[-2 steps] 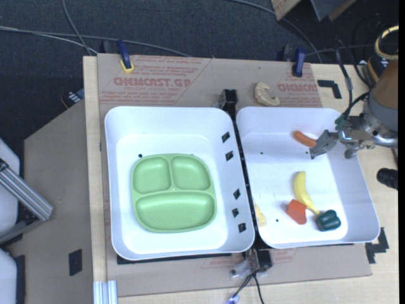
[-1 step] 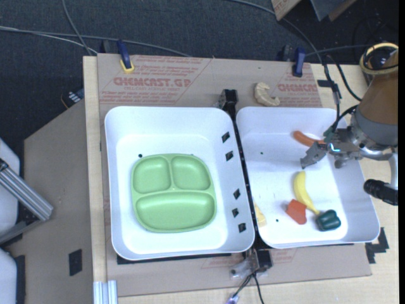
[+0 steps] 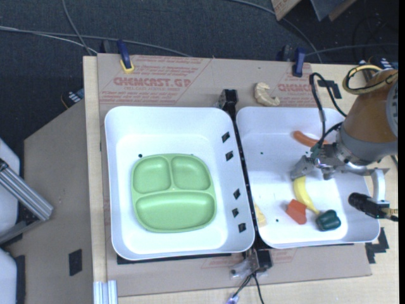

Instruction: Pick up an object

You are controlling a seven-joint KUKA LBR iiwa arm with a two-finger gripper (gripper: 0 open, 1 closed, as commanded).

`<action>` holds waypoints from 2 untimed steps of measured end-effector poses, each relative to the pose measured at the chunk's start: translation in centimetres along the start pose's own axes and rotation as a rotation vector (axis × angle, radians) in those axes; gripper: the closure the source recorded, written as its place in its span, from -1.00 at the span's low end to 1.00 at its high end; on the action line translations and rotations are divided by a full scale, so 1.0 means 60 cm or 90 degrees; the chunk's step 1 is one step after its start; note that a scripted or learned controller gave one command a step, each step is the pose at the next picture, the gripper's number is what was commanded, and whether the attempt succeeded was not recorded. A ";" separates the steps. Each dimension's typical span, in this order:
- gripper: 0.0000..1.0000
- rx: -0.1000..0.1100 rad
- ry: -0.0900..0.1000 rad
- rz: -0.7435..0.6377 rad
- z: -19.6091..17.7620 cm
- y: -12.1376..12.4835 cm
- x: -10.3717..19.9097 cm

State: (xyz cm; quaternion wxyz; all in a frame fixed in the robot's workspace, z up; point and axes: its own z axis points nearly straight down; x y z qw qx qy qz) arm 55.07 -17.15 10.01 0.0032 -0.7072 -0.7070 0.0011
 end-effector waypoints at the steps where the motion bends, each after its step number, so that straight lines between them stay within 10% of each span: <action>1: -1.00 -0.002 -0.001 -0.001 0.027 0.000 0.001; 2: 1.00 -0.004 -0.001 0.000 0.006 0.002 0.001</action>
